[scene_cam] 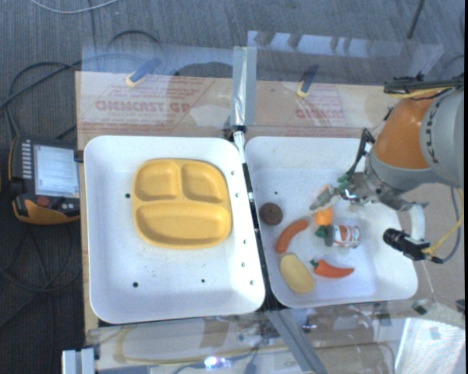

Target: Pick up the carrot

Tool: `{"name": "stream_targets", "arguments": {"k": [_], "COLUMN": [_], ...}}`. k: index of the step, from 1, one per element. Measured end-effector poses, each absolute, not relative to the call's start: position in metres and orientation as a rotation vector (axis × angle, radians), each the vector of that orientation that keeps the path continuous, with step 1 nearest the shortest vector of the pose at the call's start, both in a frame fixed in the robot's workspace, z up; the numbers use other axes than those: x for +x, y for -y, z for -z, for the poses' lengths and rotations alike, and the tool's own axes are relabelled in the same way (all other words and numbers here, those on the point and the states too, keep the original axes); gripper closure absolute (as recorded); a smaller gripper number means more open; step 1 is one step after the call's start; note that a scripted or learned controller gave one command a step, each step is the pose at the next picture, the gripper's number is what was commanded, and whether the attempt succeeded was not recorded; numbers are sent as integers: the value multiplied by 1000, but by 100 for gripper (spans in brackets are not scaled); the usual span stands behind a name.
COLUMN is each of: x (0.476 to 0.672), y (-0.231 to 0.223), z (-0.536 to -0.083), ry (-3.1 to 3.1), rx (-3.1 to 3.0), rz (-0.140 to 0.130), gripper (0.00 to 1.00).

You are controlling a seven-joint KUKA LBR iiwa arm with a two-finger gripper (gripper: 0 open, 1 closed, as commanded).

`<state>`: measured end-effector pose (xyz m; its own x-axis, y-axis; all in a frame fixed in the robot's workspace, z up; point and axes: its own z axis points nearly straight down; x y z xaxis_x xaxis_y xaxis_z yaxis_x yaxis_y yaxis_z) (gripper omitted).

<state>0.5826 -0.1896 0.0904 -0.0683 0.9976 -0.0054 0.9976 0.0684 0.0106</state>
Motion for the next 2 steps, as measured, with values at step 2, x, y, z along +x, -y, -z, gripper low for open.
{"name": "stream_targets", "arguments": {"k": [2], "x": [574], "y": [83], "z": [-184], "ry": [-2397], "rx": [2033], "rz": [0], "gripper": [100]}}
